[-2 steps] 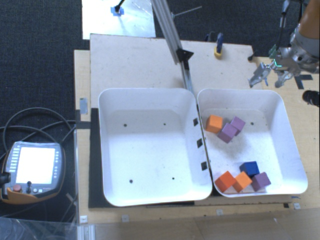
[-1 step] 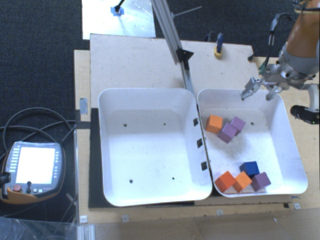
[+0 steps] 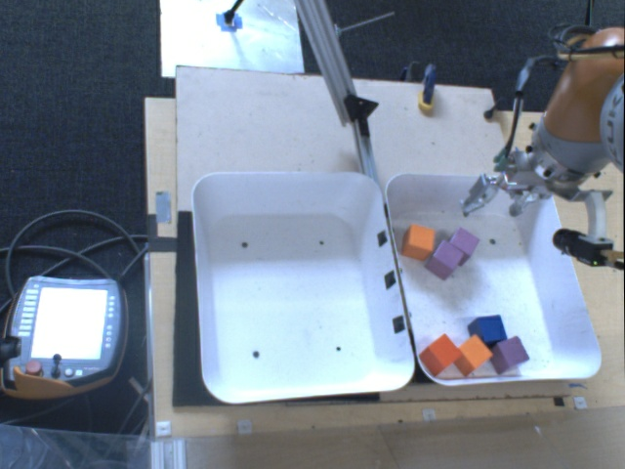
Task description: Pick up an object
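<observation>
The right bin (image 3: 557, 291) holds several small blocks. An orange block (image 3: 420, 241) and two purple blocks (image 3: 463, 241) (image 3: 446, 259) lie near its far left. A blue block (image 3: 486, 329), two orange blocks (image 3: 441, 354) (image 3: 475, 354) and a purple block (image 3: 509, 353) cluster at its near edge. My gripper (image 3: 495, 197) hangs over the bin's far side, up and to the right of the purple blocks. Its fingers are spread open with nothing between them.
The left bin (image 3: 225, 262) stands beside the right one, with black clips along the shared wall. A slanted metal pole (image 3: 332, 57) crosses above the bins' far edge. A teach pendant (image 3: 63, 335) lies at the bench's left.
</observation>
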